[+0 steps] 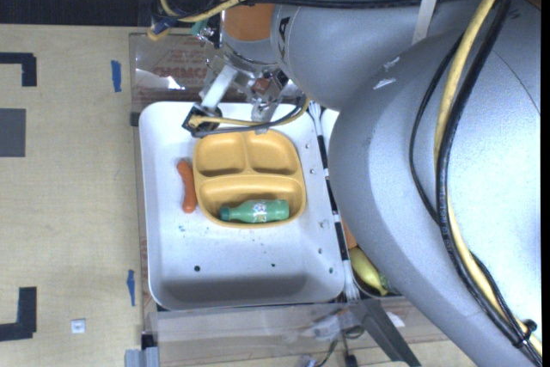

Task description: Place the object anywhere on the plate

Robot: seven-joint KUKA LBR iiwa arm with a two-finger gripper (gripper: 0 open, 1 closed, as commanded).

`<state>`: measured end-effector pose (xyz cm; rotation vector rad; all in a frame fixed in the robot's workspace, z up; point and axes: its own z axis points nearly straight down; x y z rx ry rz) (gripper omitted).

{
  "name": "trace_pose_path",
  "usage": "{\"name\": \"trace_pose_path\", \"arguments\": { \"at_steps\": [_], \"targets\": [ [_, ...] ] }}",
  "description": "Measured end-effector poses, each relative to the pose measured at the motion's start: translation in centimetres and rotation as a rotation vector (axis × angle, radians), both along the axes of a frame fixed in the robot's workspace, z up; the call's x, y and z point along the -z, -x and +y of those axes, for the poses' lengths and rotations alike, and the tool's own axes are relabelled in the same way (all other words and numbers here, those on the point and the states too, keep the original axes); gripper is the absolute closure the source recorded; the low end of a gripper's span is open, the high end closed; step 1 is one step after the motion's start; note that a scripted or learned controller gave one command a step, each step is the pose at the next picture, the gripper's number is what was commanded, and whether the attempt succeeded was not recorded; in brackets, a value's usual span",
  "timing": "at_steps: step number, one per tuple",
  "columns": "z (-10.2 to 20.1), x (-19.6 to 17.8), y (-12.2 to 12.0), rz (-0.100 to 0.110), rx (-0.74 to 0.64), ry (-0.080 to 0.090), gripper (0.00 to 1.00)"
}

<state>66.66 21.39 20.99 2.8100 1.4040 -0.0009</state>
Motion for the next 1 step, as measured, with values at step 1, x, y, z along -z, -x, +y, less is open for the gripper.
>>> {"name": "trace_pose_path", "arguments": {
  "at_steps": [1],
  "targets": [
    [1.09, 0.22, 0.01, -0.001, 0.065, -0.001, 0.0]
  ]
}}
